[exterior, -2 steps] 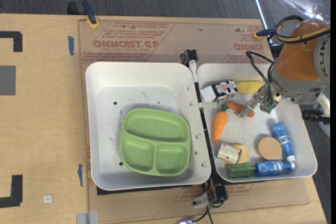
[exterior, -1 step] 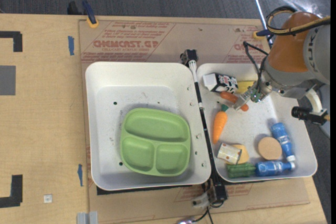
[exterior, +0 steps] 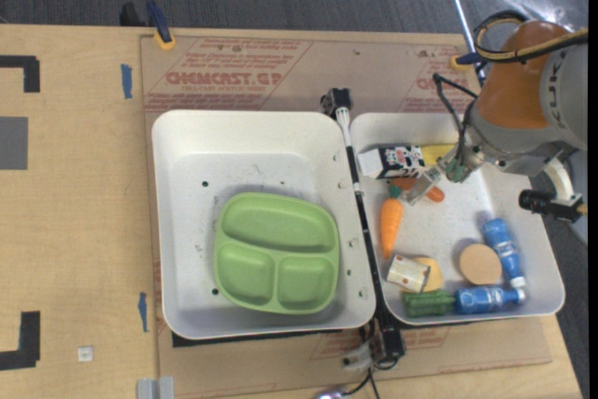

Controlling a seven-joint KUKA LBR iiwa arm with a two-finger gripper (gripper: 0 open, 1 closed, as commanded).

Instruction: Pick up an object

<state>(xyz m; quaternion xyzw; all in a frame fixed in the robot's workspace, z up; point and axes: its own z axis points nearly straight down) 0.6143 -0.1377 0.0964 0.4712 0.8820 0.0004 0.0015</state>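
Note:
The right bin (exterior: pixel 551 271) holds several items. A black-and-white carton (exterior: pixel 396 161) lies at the back left, with a yellow block (exterior: pixel 435 153) beside it. An orange carrot (exterior: pixel 391 224) lies in the left half, and a small orange-red piece (exterior: pixel 428 193) sits just above it. Toward the front are a tan disc (exterior: pixel 480 264), two blue bottles (exterior: pixel 500 241) (exterior: pixel 486 298), a green piece (exterior: pixel 428 304) and a pale wedge (exterior: pixel 411 273). My gripper (exterior: pixel 447 171) hangs low over the bin's back middle, close to the carton and the orange-red piece. I see nothing held in it.
The left bin (exterior: pixel 182 201) holds a green divided plate (exterior: pixel 277 249). A black-and-white fixture (exterior: pixel 338 105) stands at the back of the ridge between the bins. Brown cardboard (exterior: pixel 234 75) lies under both bins. The arm's orange band (exterior: pixel 516 79) rises at the right.

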